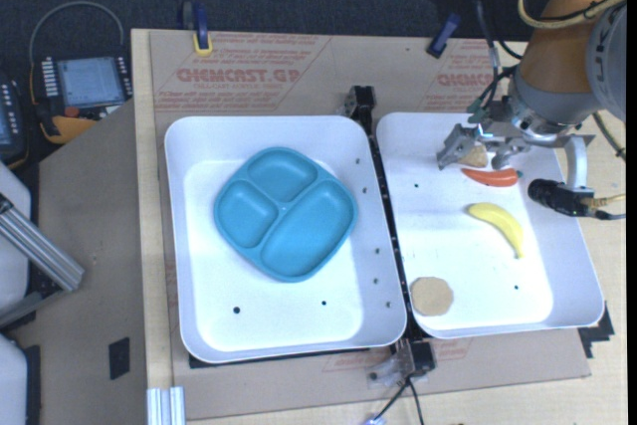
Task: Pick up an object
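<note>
from my seat the arm (582, 25) is cut off at the right edge, and its wrist blocks part of what sits under the gripper (480, 146). the fingers look spread, with a small tan object (477, 156) between them, but i cannot tell if they actually clamp it. a red piece (492, 176) lies just below the gripper, partly tucked under it. i count one banana (501, 224) a little further below, one round tan disc (432, 296) well below and to the left, and two white bins: the right bin (557, 299) under the gripper, the left bin (199, 314) holding one blue divided plate (286, 213).
</note>
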{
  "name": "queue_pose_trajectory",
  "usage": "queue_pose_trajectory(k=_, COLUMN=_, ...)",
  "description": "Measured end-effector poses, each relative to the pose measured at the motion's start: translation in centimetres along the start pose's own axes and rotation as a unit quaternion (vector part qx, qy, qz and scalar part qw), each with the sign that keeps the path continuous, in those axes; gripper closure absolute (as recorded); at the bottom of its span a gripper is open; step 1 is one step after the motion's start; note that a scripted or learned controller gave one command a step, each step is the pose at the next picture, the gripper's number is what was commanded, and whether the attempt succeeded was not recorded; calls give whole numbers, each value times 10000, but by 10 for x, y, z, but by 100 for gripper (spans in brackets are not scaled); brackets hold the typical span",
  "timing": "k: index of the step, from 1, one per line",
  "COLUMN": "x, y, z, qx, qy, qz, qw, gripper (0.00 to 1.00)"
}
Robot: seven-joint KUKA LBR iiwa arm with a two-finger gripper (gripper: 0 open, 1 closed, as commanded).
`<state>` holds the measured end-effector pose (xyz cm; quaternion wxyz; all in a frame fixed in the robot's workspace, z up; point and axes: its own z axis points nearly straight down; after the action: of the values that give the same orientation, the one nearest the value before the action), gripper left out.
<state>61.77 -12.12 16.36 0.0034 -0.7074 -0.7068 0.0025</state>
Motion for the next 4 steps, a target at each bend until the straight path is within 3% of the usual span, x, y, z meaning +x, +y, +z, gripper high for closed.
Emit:
queue_pose_trajectory(k=1, x=-4, y=1, z=63, qx=3, qy=2, qz=0, qw=10000, gripper=0)
queue_pose_trajectory(k=2, x=-4, y=1, z=80, qx=-18, qy=-1, qz=-4, qw=10000, gripper=0)
queue_pose_trajectory(k=3, x=-3, y=2, z=68, qx=-41, qy=-4, qz=-2, qw=10000, gripper=100)
queue_pose_trajectory(k=4, x=4, y=10, z=18, qx=-79, qy=-15, qz=-14, qw=10000, gripper=100)
